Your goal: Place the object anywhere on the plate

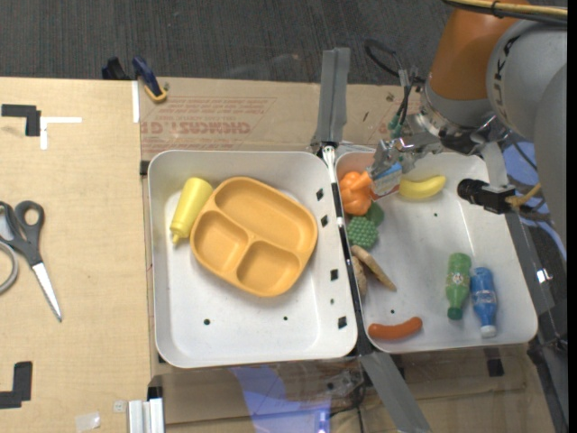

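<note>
Bench (pixel 72 242) with scissors (pixel 32 251), two bins (pixel 243 341)

arm (pixel 505 52) cut off by right edge.

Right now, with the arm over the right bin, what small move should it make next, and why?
Probably lower a little onto the orange toy pepper. The end effector hangs at the right bin's far-left corner, just beside that pepper and the yellow toy banana, with nothing seen between its fingers, while the orange three-compartment plate sits in the left bin.
</note>
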You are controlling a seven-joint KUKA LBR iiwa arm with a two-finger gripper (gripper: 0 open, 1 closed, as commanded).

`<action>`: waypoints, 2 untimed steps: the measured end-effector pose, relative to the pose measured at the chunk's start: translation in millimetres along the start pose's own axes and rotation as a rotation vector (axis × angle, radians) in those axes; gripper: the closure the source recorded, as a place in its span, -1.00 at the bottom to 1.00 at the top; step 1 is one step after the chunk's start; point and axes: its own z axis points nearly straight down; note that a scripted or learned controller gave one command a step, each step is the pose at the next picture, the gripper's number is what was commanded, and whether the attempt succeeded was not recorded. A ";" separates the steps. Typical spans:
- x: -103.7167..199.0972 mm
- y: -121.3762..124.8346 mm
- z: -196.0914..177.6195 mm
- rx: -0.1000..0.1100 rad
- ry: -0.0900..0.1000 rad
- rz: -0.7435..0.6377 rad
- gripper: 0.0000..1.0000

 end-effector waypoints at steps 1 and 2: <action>54.4 -24.3 0.5 0.001 0.003 -0.155 1.00; 121.9 -73.5 0.2 0.000 0.003 -0.294 1.00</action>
